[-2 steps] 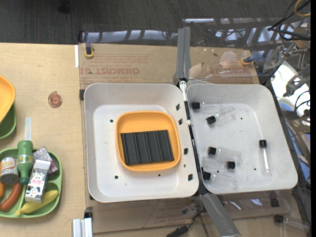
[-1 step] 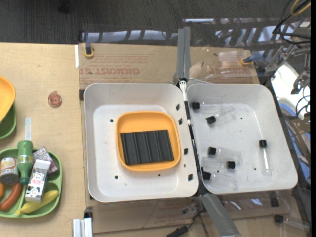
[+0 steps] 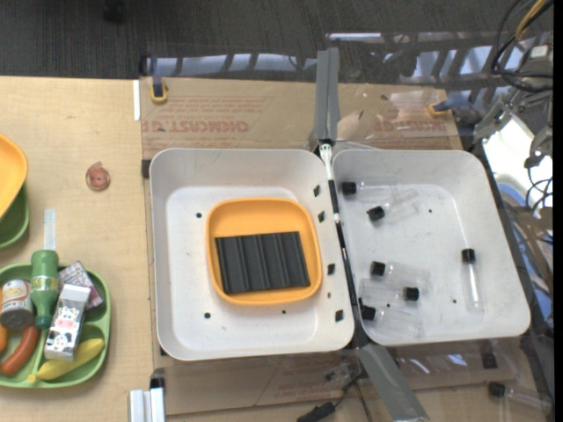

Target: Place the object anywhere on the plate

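Surface: pale wood surface (image 3: pixel 70 121) on the left, with a sheet of brown cardboard (image 3: pixel 229 117) under the two white bins. Dark carpet floor (image 3: pixel 264 11) runs along the top. A tangle of cables (image 3: pixel 528 25) sits at the upper right.

Left bin (image 3: pixel 176 236): holds an orange plate (image 3: pixel 259 211), roughly centred and lying flat. A dark grey ribbed block (image 3: pixel 264 262) lies flat on the plate. It sits inside the rim and covers most of the plate's floor, with its ribs running front to back.

Right bin (image 3: pixel 497 236): scattered clear vials with black caps. One lies near the top left corner (image 3: pixel 349 187) and one just below it (image 3: pixel 376 212). One lies lengthwise toward the right wall (image 3: pixel 471 275). Three sit low in the bin (image 3: pixel 410 294). They lie well apart from one another.

A grey metal bar (image 3: pixel 327 95) runs down to the seam between the bins.

Left of the bins, on the wood: a small pink round item (image 3: pixel 98 177). An orange dish (image 3: pixel 9 178) is cut off at the frame edge. A green tray (image 3: pixel 92 359) carries toy food, including a green bottle (image 3: pixel 44 288) and a small white carton (image 3: pixel 63 328).

Hand: cannot tell whether its fingers are apart or together. Nothing is touching the block or the plate. The block's position relative to the hand cannot be judged.
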`<state>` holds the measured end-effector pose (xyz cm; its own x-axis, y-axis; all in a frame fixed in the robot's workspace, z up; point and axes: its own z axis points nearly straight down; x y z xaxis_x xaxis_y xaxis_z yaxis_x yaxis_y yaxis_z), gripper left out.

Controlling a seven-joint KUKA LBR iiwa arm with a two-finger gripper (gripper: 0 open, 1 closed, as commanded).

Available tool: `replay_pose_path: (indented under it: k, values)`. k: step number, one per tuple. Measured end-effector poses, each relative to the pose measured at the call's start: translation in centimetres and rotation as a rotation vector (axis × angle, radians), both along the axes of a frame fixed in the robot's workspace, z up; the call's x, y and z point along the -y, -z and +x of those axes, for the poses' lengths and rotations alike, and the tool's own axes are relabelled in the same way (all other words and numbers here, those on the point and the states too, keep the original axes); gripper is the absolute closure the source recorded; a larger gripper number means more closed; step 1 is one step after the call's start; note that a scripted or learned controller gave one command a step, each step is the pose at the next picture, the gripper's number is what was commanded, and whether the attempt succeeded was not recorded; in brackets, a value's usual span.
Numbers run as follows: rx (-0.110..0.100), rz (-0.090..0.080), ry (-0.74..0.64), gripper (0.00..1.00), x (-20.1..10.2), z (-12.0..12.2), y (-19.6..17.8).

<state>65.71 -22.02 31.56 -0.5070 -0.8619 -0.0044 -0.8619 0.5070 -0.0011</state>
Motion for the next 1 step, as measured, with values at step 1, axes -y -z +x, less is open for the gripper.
replay_pose_path:
  k: [1]
  values:
    - [0.002,-0.001,-0.328,0.00,0.06,0.30,0.43]
